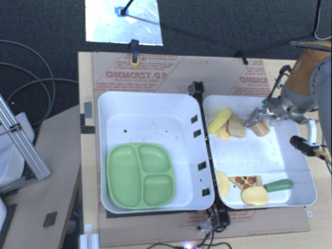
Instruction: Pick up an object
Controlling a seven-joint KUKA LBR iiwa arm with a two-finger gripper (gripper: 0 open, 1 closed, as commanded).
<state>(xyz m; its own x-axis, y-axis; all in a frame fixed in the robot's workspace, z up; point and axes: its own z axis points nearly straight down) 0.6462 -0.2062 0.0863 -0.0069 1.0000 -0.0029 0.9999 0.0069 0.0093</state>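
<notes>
A cardboard-covered desk [155, 71] stands over dark carpet. In the right shallow white bin [259, 154], the pincer [261, 119] pinches a small tan cylindrical block [260, 128], its long axis roughly upright.

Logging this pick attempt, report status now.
Gripper low in right bin, over tan block. No hold confirmed. Corn cob and tan piece close alongside.

Grey arm [317, 87], orange band, metallic gripper [263, 116].
</notes>
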